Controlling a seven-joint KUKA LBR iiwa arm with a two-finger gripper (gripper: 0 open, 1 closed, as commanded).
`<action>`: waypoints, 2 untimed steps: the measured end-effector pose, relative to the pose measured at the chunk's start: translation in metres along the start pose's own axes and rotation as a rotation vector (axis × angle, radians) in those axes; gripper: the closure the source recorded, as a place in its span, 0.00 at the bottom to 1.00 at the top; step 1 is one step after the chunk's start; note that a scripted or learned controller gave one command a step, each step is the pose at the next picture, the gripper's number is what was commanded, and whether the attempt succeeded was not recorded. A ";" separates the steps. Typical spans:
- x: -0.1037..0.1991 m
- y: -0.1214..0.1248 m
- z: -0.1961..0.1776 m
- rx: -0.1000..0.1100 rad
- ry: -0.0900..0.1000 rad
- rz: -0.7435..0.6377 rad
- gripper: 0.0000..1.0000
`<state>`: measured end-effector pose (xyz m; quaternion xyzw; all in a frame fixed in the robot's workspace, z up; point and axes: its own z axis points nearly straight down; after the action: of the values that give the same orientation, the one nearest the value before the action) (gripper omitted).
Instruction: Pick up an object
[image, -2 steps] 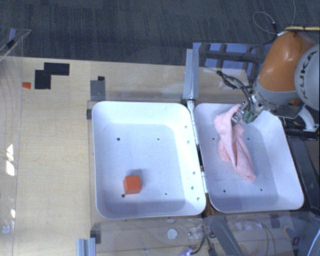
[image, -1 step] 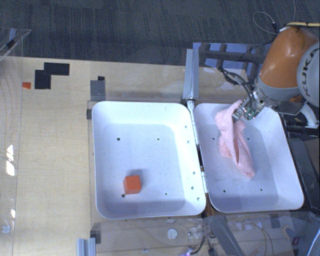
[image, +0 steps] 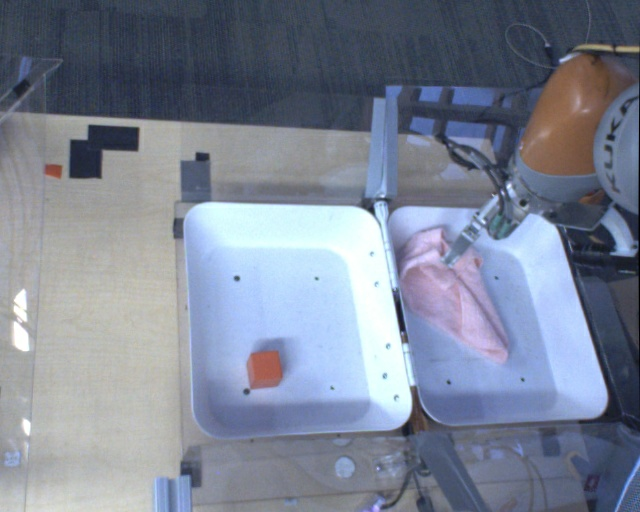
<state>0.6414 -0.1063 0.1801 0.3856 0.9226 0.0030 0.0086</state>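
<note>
The pink cloth (image: 455, 293) lies crumpled in the right bin (image: 560, 395), directly under the hand (image: 463, 247) and stretching from it toward the bin's near side. The hand's tip is at the cloth's upper end, apparently touching the fabric; whether it has any of the cloth in its grip, and how far open it stands, cannot be told from this view. The arm (image: 565, 130) rises behind and to the right of the hand, its orange band uppermost. Well to the left of the hand, in the left bin (image: 215, 300), an orange cube (image: 265, 369) rests near the front-left area. Both bins sit on the bench (image: 100, 330).
</note>
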 end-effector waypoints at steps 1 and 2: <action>0.029 -0.020 0.064 0.006 0.009 -0.100 0.00; 0.012 0.018 0.090 0.004 0.004 0.214 0.00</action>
<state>0.6475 -0.0852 0.0904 0.4821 0.8761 0.0029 0.0057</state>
